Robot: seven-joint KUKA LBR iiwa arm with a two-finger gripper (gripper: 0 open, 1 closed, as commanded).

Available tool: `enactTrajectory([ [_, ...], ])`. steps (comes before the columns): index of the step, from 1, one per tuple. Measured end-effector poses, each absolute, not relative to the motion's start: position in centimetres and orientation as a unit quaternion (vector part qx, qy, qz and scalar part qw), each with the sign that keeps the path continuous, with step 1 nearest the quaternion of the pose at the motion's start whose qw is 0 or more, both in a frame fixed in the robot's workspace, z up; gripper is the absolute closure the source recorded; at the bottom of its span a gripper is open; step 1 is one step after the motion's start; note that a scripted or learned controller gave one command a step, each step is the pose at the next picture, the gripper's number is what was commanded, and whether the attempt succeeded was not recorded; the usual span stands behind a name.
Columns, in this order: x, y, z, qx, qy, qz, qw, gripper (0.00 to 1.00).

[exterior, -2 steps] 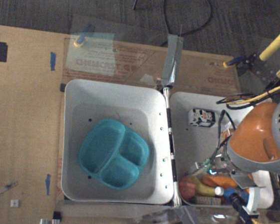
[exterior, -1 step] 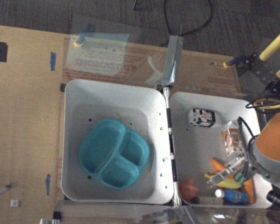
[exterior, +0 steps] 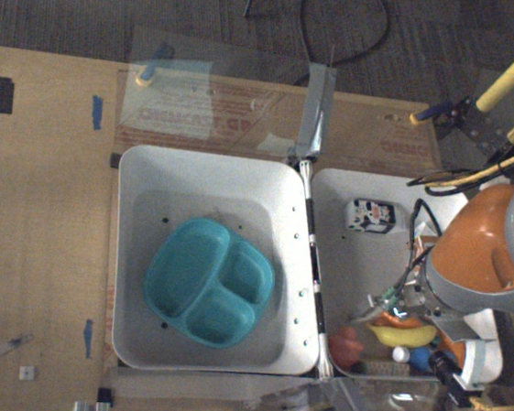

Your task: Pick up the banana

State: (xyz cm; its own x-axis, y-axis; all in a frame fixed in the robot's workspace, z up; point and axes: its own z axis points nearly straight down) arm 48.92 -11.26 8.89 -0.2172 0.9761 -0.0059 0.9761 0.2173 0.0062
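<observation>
The yellow banana (exterior: 405, 336) lies in the right bin (exterior: 343, 256), near its front edge. My gripper (exterior: 394, 310) hangs right over the banana's upper side, at the end of the grey and orange arm that comes in from the right. The gripper's lower end is hard to make out among cables and dark parts. Whether it touches the banana I cannot tell.
A red round fruit (exterior: 346, 346) sits left of the banana; a blue object (exterior: 419, 359) and a white bottle (exterior: 482, 359) lie to its right. A black-and-white carton (exterior: 371, 215) stands at the bin's back. The left bin (exterior: 148, 188) holds a teal divided plate (exterior: 211, 282).
</observation>
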Motion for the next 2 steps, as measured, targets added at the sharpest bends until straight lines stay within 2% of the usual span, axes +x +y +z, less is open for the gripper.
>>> enactTrajectory([
  [1, 47.9, -13.2, 15.1, 0.712, 0.702, -0.0003, 0.001, 0.0],
  [2, 48.5, -14.8, 11.6, 0.735, 0.678, 0.0044, 0.011, 0.0],
])
